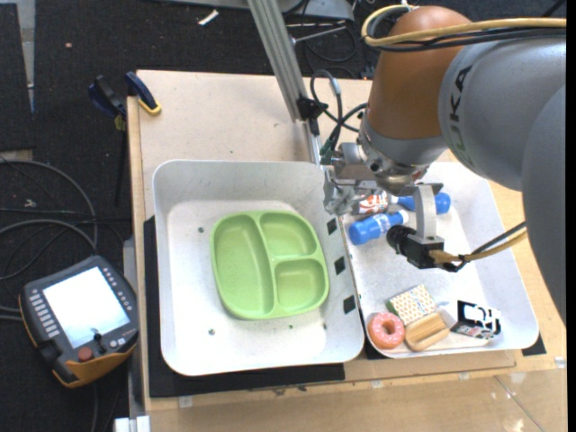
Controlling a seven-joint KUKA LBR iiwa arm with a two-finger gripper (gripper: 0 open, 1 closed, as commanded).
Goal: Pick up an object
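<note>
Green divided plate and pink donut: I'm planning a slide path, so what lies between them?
In the camera view, the bins' adjoining white rims lie between the green divided plate and pink donut.

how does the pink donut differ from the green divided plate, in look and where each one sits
The small pink ring-shaped donut is far smaller than the light green divided plastic plate. The donut is a ring with a hole; the plate is a rounded tray with three compartments. The donut lies in the right white bin, touching a tan bun-like piece; the plate lies alone in the left white bin. Both lie flat.
</note>
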